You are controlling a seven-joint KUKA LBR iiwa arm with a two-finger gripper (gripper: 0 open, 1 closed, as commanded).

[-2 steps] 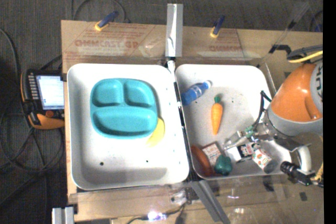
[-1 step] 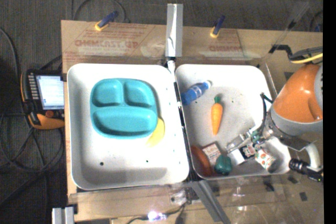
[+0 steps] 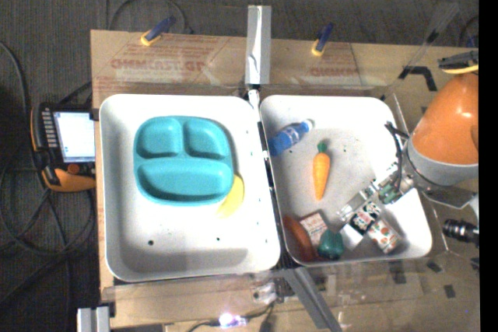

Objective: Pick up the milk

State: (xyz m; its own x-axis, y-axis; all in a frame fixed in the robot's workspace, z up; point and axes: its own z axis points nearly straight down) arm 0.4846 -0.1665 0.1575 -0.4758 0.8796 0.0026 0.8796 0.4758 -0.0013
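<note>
1. I am viewing two shallow white bins side by side: the left bin (image 3: 117, 245) and the right bin (image 3: 350, 109).
2. The arm (image 3: 447, 128), grey with an orange band, is reaching into the right bin from the right.
3. The gripper (image 3: 364, 207) is sitting low near the right bin's front right area; I cannot tell how its tool end is set, since it blurs into the clutter there.
4. The milk carton (image 3: 313, 225), small with a red-and-white face, is lying near the right bin's front edge, just left of the gripper and apart from it as far as I can tell.
5. A green object (image 3: 331, 245) is lying just beside the milk, and a brown item (image 3: 297, 235) is touching it on the left.
6. A patterned box (image 3: 384, 235) is lying just right of the gripper.
7. A carrot (image 3: 320, 169) is lying mid-bin, and a blue bottle (image 3: 289, 136) is lying at the rear left.
8. The left bin is holding a teal divided plate (image 3: 184, 159) with a banana (image 3: 233, 197) tucked at its right edge.
</note>
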